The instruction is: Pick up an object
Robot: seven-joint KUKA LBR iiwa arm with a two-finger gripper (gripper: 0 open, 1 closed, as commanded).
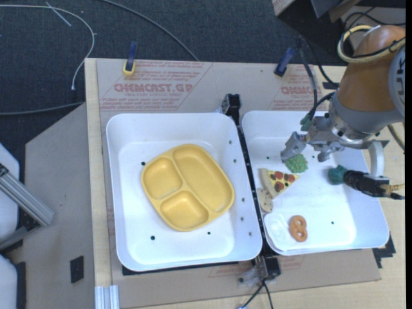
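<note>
Arm [368, 76] at frame right, over right bin [360, 237]. Gripper [295, 154] low, fingers closed on broccoli [297, 163]. Below it: pizza slice [278, 179], then pretzel [297, 228] near bin's lower edge. Yellow tray [187, 187] in left bin [129, 237].

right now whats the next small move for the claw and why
Probably a short drop straight down onto the green broccoli toy. The claw sits in the right bin just above and overlapping that toy, nearer than the pizza slice or the pretzel. Whether it already touches the toy is unclear, so descend slowly.
</note>
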